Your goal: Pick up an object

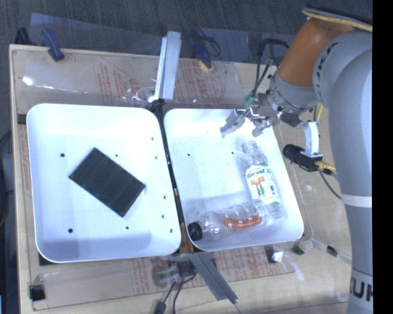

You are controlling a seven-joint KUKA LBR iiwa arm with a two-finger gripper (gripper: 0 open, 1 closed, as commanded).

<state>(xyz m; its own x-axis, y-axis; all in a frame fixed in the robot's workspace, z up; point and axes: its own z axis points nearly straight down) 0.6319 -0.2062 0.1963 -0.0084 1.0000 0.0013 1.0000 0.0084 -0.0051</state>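
two bottles (pixel 261 178), one dark pad (pixel 107 181)

Light falls evenly from above and the scene is moderately bright. The two white bins are the brightest areas: the left bin (pixel 46 175) is nearly washed out across its floor, with a soft grey shadow along its lower edge, and the right bin (pixel 203 169) shows a similar shadow near its bottom rim. Glare glints off the clear plastic sheet (pixel 92 70) on the table (pixel 26 64) in the upper left of the frame. The dark floor at the top is dim and grainy. Detail is slightly soft throughout, with compression noise around edges.
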